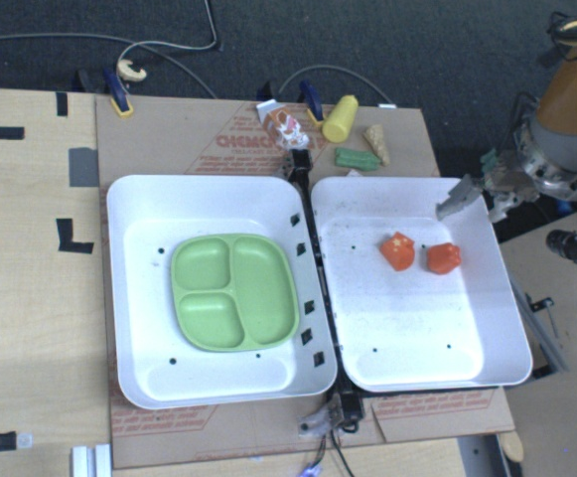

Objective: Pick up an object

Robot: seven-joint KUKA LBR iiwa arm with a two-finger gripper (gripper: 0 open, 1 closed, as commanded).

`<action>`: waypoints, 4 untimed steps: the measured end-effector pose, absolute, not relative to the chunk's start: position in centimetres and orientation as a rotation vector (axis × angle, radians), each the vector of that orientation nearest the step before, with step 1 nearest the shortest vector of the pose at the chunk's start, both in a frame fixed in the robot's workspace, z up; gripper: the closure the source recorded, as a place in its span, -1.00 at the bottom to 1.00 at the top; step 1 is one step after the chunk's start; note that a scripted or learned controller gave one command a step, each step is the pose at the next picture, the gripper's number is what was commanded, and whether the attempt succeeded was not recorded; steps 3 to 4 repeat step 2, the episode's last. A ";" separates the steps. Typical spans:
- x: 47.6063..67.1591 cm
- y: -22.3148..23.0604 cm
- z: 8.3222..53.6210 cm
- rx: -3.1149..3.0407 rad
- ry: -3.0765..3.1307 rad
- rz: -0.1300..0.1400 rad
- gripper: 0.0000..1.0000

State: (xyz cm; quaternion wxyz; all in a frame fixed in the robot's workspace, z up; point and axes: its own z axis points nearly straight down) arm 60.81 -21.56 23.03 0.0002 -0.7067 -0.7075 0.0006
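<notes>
gripper (459, 199): sits at the right bin's upper right rim, above and just right of the two red pieces. It carries nothing. Whether it is spread or closed I cannot tell from this slanted view.
arm (551, 127): comes in from the right, grey with the orange band showing near the frame's edge.
right piece (443, 257): small red-orange chunk on the floor of the right bin (407, 356), the nearer candidate to the gripper, below and a little left of it.
left piece (398, 251): similar red chunk with a pale fleck on top, near its neighbour but apart from it.
handling (judged): both look like small toy food, probably light and stiff, with rounded, smooth sides that could slip or roll under a skewed pinch. Neither looks fragile.
where to hold (judged): straddle the middle of one piece from above, closing across its narrower width. The right piece has clear floor on its right side. The gap between the two looks tight, so approach to avoid nudging the other.
left bin (139, 266): holds a green divided plate (235, 292), lying flat.
beyond the bins: a yellow cylinder (340, 117), a green strip (357, 158) and other small bits lie on the cardboard behind the bins.
</notes>
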 end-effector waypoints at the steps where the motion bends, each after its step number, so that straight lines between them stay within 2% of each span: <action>1: 62.2 -17.5 9.2 -2.219 -2.223 0.000 -1.00; 2: 62.3 -17.4 10.3 -2.219 -2.226 -0.003 1.00; 4: 62.3 -17.4 10.3 -2.219 -2.226 -0.003 1.00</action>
